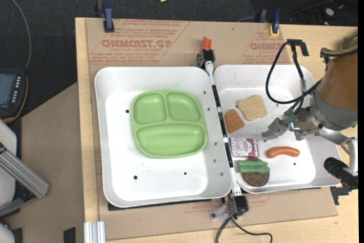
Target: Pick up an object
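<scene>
Just below the gripper [274,131], sausage [282,152].

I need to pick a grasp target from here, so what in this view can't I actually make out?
- Pincer: small and dim in the camera view; its state is unreadable.
- Pink packet: print too small to read.
- Brown round item: partly covered by the green piece; identity unclear.
- Arm: cut off by the right edge.
</scene>
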{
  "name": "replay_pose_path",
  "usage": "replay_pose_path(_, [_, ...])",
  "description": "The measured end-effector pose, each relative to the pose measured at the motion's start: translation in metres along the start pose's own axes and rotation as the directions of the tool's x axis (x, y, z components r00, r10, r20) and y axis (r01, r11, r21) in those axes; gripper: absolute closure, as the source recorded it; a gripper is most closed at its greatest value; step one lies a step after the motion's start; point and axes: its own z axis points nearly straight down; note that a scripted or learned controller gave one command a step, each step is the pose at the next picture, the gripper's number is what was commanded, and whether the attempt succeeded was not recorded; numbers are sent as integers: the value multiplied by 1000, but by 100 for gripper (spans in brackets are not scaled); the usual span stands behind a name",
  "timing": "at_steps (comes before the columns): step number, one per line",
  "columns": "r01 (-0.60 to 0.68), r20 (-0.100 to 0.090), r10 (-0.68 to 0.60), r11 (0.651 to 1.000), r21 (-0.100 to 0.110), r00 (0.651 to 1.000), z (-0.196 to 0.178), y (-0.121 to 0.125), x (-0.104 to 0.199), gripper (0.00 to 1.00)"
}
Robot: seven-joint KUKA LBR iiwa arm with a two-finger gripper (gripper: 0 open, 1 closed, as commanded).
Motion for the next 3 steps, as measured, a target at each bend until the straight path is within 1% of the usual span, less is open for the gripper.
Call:
replay_pose_path(1, [0, 4, 0, 1000, -4, 1000, 30, 68, -44, 0])
replay_pose_path(2, [-4, 0, 4, 1000, 4, 1000, 73, 65, -95, 0])
replay_pose_path(3, [2, 1, -2, 1000, -2, 1000, 103, 93, -88, 0])
